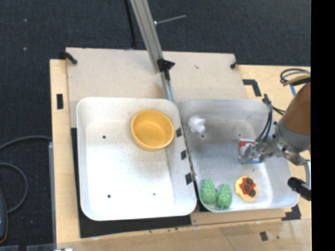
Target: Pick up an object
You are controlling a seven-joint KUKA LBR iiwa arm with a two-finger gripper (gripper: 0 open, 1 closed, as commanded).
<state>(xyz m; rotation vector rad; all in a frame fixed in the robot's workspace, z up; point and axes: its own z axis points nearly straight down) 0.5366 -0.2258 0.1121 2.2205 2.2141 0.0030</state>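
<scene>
Where the bench edge lies nearest the camera, along the bottom of the view, the right-hand shallow white bin (pixel 272 116) holds my first entries. Item one: a pair of knobbly green plastic pieces (pixel 215 193), side by side and touching, against the bin's near wall. Item two: a small yellow round toy with red and dark markings (pixel 246 187), just beside the green pair on their right, apart from them.

Item three, farther in: my two-finger gripper (pixel 249 154), low over the right part of this same bin, above the yellow toy and well apart from it. Whether it is wide, narrow or holding anything I cannot tell; a red and blue patch shows at the tip, and I cannot say if that is an object or part of the tool. Behind it, at the right edge, my grey arm with its orange band (pixel 297 116).

Item four: a small white rounded object (pixel 197 124), near the far left corner of the right bin, well apart from the gripper.

Item five: a yellow plastic bowl (pixel 152 129), upright, in the far right part of the left-hand shallow white bin (pixel 99 192).

Item six, farthest: a grey metal post (pixel 149 27), slanting up beyond the bins.
</scene>
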